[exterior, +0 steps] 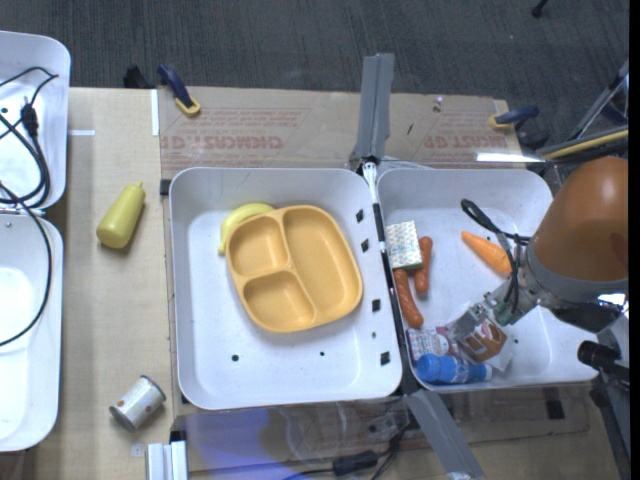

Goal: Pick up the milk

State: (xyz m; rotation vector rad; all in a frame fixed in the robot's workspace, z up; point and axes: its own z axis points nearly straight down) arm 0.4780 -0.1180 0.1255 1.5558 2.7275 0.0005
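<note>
The milk (432,345) lies flat near the front edge of the right bin (520,183), its long axis about 3 to 9 o'clock. The gripper (478,330) hangs just beside it — at its 2 o'clock — whether open or closed, I cannot tell.

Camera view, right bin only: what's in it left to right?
Milk carton → sausages → blue bottle → gripper with a brown packet beside it → carrot. Carton and sausages overlap in x, so that pair is approximate.
</note>
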